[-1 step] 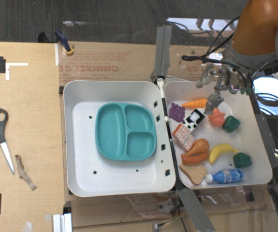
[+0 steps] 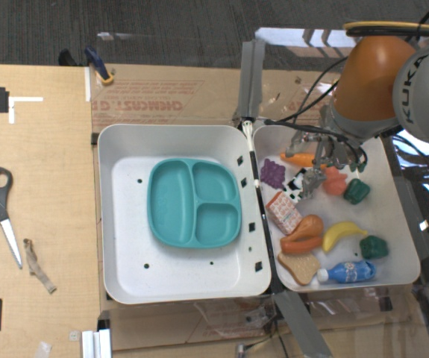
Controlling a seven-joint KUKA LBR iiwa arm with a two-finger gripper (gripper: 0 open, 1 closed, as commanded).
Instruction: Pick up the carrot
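Carrot lies in right bin, beside purple grapes. Gripper just beside it; finger spread impossible to judge.

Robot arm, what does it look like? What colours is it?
The arm is grey with a rounded orange band and dark "KUKA" letters. Thin black cables loop beside it. Its gripper is a small cluster of bare metal parts.
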